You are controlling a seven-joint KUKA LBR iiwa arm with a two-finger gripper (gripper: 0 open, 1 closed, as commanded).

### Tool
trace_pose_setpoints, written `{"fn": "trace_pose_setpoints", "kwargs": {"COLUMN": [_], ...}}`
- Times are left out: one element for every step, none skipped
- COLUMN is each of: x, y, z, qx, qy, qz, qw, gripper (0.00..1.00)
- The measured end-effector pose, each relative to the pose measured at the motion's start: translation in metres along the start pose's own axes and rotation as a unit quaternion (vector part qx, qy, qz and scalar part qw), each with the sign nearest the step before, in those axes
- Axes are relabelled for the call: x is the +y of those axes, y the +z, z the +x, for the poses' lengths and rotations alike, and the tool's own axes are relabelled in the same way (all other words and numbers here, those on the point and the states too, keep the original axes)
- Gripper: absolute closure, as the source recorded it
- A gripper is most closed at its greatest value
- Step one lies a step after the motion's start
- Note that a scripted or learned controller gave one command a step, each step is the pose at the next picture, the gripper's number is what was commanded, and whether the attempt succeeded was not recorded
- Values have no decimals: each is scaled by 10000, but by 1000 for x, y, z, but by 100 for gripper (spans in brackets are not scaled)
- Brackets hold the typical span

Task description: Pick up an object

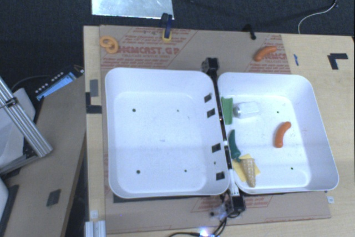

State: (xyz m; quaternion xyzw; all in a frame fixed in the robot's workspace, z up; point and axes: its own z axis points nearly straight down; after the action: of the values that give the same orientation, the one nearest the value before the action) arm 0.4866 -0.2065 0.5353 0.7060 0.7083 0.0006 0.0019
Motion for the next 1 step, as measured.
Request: {"fn": "trace_pose_setpoints", "kwargs": {"x": [-1], "y": [110], "z": [19], "qx": [20], "qy": [3], "qz": [50], "qw": [10000], "gripper": [0]}}
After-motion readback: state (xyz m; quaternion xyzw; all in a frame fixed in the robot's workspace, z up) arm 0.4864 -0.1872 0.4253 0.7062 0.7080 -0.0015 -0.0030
